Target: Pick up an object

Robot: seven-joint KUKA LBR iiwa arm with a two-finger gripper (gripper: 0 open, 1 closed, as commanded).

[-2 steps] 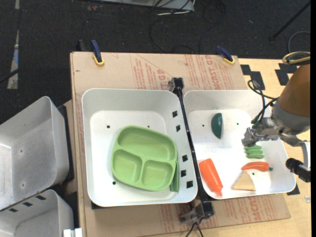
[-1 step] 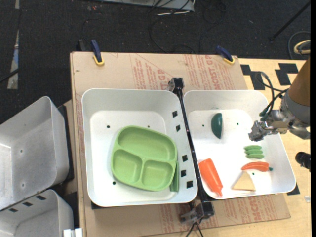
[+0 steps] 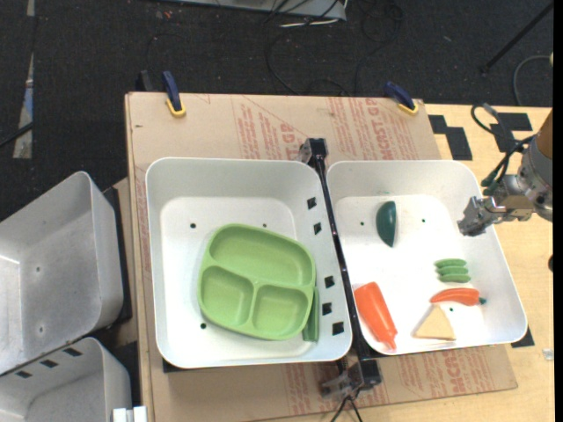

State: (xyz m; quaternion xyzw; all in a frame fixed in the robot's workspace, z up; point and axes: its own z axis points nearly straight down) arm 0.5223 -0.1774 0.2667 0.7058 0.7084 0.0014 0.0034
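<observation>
The right bin (image 3: 413, 176) holds a dark green oval piece (image 3: 386, 221) near its middle back. A green pea pod (image 3: 452, 270) lies toward the right, an orange carrot (image 3: 376, 313) at the front left, and a tan wedge with a red-orange strip (image 3: 444, 313) at the front right. My gripper (image 3: 476, 217) hangs at the bin's right rim, to the right of the dark green piece and above the pea pod, with nothing seen in it.
The left bin (image 3: 176, 192) holds a light green divided tray (image 3: 256, 281). A black divider (image 3: 327, 227) runs between the bins. Grey tubs (image 3: 53, 262) stand off the bench to the left. Clamps (image 3: 173, 95) hold the board's back edge.
</observation>
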